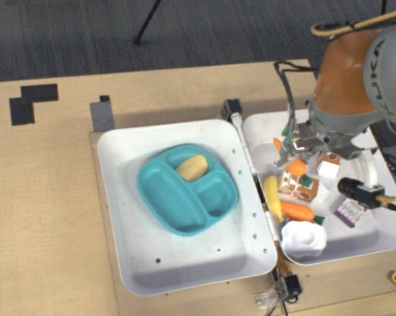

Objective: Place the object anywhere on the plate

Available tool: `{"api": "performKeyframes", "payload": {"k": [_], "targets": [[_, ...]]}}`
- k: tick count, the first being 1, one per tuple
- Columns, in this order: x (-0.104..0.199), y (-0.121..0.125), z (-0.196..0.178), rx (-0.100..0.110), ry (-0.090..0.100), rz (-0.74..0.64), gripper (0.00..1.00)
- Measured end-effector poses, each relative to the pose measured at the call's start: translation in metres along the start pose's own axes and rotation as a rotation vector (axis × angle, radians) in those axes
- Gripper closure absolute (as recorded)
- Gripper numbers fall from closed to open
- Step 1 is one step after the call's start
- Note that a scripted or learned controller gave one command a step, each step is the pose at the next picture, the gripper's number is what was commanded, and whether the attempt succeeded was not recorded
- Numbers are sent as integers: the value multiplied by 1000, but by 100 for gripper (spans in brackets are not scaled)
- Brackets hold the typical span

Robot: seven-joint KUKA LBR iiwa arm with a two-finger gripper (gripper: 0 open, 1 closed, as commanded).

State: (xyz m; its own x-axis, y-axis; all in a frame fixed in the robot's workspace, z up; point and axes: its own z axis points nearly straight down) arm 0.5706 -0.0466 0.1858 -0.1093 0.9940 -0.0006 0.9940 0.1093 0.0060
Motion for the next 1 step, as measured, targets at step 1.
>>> {"api": "performKeyframes", "payload": {"k": [1], "targets": [[76, 30, -37, -1, 2, -158, 100]]}}
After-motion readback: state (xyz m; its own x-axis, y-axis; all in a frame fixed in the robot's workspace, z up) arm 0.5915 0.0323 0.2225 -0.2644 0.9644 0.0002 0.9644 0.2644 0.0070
